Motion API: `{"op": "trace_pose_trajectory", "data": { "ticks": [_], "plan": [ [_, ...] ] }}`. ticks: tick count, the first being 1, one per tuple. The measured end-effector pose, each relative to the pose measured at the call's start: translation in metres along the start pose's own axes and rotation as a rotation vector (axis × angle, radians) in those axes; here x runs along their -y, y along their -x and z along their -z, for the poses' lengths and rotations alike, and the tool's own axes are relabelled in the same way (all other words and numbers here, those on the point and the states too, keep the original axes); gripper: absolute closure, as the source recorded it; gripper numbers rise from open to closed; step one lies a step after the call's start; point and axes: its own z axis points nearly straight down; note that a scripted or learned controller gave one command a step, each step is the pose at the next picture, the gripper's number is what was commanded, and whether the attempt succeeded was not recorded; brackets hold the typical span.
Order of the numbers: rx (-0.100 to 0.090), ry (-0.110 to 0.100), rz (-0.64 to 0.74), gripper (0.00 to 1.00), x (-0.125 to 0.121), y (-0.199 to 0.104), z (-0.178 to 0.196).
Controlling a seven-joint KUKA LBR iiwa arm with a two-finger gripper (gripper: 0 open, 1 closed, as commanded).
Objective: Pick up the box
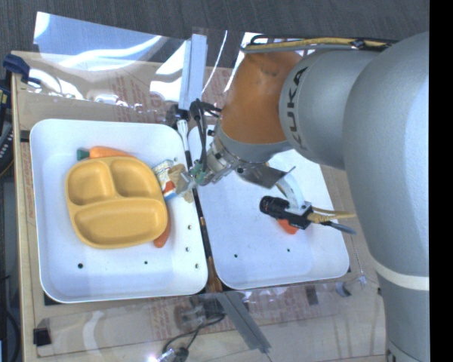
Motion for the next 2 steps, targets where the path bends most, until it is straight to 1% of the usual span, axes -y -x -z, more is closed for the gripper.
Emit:
{"op": "trace_pose_trajectory", "data": {
  "ticks": [1,2],
  "plan": [
    [0.003,0.004,-0.095,1.0,-0.051,0.037,0.049],
    [0.003,0.005,0.182,1.0,-0.012,0.053,0.084]
  ]
}}
